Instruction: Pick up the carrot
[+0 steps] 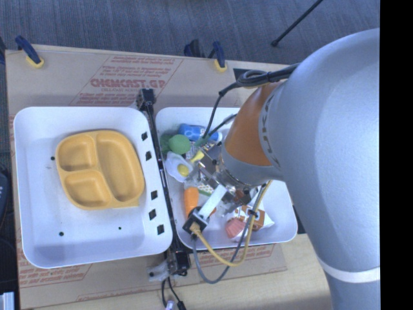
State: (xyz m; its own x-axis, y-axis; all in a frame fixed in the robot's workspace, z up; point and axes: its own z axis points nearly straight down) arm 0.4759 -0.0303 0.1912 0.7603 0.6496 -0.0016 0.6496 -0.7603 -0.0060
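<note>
The carrot [190, 200] is a short orange piece lying near the left wall of the right bin [284, 228], about halfway down. My gripper [210, 183] hangs low over the middle of that bin, just right of and above the carrot, and the wrist covers part of it. I cannot tell whether it touches the carrot.
Around the carrot lie a white and yellow fried-egg toy [178, 168], a green ball [179, 143], a blue item [190, 132] and a pink-red item [235, 227]. The left bin [39, 237] holds a yellow divided plate [100, 168]. The arm hides the right bin's right half.
</note>
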